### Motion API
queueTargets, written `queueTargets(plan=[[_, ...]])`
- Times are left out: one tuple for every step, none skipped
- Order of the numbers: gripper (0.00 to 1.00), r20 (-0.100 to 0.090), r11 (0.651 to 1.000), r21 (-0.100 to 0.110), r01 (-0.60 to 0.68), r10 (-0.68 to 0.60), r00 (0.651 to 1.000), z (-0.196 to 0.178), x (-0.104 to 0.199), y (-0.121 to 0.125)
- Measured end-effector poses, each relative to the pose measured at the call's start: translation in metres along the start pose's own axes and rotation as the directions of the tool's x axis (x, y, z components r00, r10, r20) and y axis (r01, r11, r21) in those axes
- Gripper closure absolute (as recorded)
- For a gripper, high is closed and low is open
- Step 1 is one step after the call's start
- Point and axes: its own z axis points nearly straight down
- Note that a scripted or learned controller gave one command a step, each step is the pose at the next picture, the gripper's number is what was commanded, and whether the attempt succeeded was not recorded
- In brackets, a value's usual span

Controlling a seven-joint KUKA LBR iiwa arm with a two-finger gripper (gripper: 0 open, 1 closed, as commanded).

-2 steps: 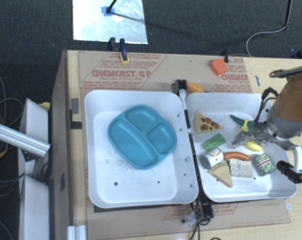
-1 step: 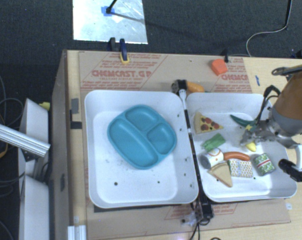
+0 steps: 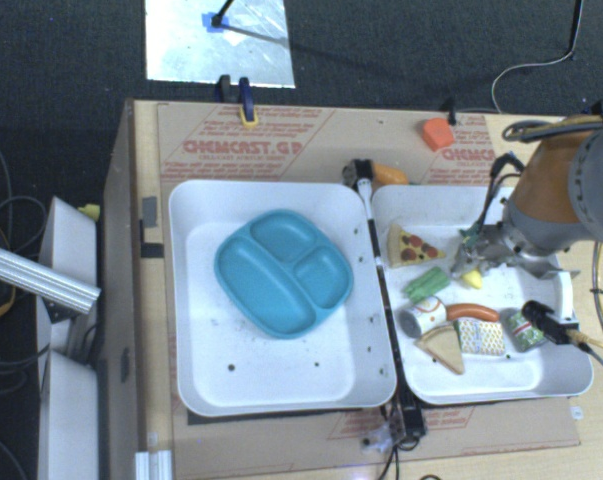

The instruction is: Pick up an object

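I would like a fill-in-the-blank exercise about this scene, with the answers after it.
1. The blue divided plate lies in the ____ bin.
2. The pizza slice lies in the ____ bin.
3. The plate has ____ compartments.
4. The gripper hangs above the ____ bin.

Answers: left; right; three; right

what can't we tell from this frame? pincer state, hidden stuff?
- Pincer, camera view: too small and blurred against the right bin to tell whether it holds anything.
- Yellow item, camera view: partly covered by the pincer; identity unclear.
- Arm, camera view: cut off by the right edge.
- Orange object, camera view: partly hidden behind the bin rims.
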Motion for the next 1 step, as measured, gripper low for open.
queueTargets(plan=[[1.0,0.0,1.0,-0.002,0.0,0.0,1.0,-0.1008,0.086,-0.0145]])
